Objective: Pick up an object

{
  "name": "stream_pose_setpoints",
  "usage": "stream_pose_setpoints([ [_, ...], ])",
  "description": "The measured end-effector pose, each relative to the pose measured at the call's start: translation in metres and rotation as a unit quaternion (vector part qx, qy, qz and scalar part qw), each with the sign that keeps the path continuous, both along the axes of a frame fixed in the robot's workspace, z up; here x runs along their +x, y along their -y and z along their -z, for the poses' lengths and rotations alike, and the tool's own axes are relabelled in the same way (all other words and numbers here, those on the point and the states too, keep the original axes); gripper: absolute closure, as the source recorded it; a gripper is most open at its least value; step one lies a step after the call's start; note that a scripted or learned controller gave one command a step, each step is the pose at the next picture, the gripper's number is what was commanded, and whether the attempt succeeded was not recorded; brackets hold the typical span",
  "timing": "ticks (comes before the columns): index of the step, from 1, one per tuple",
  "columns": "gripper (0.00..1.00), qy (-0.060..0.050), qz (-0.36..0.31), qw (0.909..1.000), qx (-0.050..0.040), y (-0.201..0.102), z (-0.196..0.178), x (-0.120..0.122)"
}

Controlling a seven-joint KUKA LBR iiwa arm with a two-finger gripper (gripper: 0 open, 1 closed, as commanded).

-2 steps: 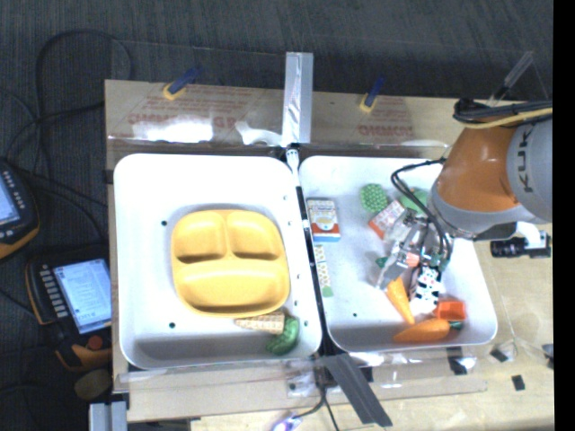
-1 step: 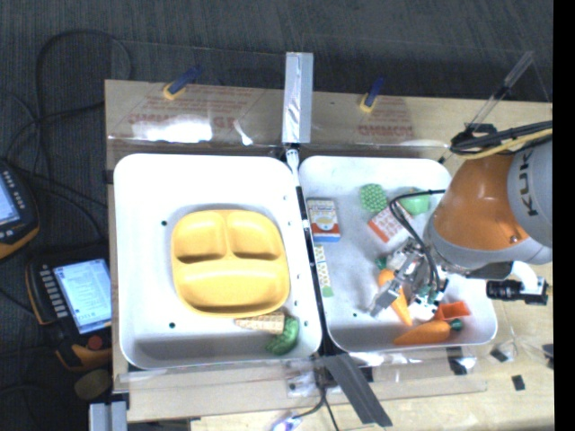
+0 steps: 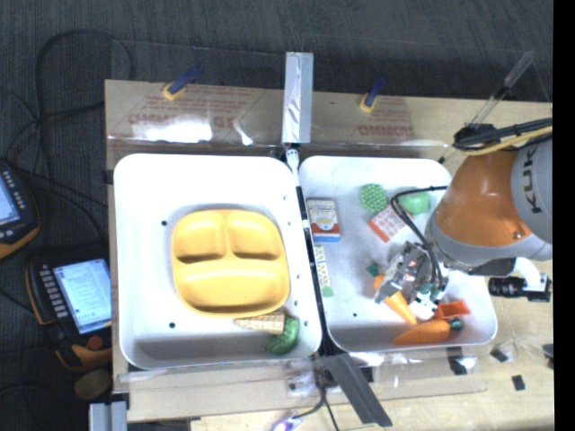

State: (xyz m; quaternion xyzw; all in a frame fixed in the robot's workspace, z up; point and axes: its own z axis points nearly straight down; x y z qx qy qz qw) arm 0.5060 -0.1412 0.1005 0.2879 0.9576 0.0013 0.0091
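Orange plastic lies nearest the camera: a carrot rests along the front wall of the right bin, just below the gripper. A small orange-red piece sits just right of the carrot's upper end, and another short orange piece lies directly under the gripper, touching or nearly touching it. The gripper hangs low over this clutter, but its tip is a dark tangle of parts and I cannot tell how it is set or whether anything is caught in it. To its left, across the divider, the left bin carries a yellow sectioned tray, with a green toy and a tan wafer-like piece at the tray's near edge. Left and beyond the gripper stands a small blue and white carton. Just beyond the gripper lie a red and white packet, a green textured piece and a pale green round object. The arm's orange band rises to the gripper's right.
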Motion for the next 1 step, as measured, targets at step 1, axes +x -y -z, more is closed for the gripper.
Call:
stream_pose_setpoints([
  [1,1.00,-0.009,0.096,0.9953,0.0014,-0.0575,-0.0831,0.0752],
])
